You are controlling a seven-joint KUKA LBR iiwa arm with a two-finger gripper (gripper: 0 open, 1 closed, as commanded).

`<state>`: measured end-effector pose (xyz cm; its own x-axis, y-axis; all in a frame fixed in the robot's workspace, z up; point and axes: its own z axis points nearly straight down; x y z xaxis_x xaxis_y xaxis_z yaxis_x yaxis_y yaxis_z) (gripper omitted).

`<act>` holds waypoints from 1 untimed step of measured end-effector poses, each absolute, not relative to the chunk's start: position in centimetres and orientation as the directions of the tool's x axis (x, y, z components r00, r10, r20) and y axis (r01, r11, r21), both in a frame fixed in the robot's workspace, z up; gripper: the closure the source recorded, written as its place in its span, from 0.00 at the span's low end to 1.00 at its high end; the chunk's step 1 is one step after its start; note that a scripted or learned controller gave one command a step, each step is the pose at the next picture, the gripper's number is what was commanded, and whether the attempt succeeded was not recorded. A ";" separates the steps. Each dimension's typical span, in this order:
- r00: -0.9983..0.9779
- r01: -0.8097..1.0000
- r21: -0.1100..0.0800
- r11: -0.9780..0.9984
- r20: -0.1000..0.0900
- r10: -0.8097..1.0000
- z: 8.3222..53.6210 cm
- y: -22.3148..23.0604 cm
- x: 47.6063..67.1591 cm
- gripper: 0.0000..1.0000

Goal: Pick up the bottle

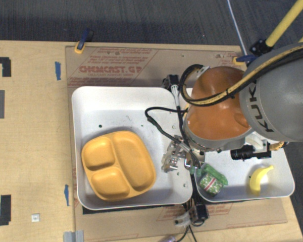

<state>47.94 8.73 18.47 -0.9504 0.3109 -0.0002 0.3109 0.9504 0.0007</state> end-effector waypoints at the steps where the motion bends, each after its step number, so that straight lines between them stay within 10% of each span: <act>1: -0.955 0.296 0.002 0.955 -0.003 0.296 19.3 10.1 48.0 1.00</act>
<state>47.96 10.06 19.25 -0.9552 0.2959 -0.0027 0.2959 0.9552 0.0021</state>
